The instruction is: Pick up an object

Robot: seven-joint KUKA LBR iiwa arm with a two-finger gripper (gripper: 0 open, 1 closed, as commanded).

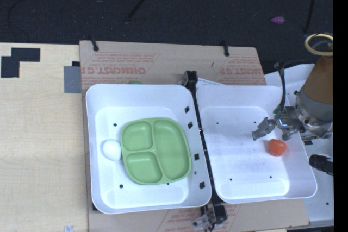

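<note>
Currently my gripper hangs at frame right over the right bin, fingers apart, nothing btwn them; red ball sits just below.

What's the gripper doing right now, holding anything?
Gripper: over the right bin, beside the orange-red object, which lies on the bin floor, not in its grasp. Open or closed cannot be told.
</note>
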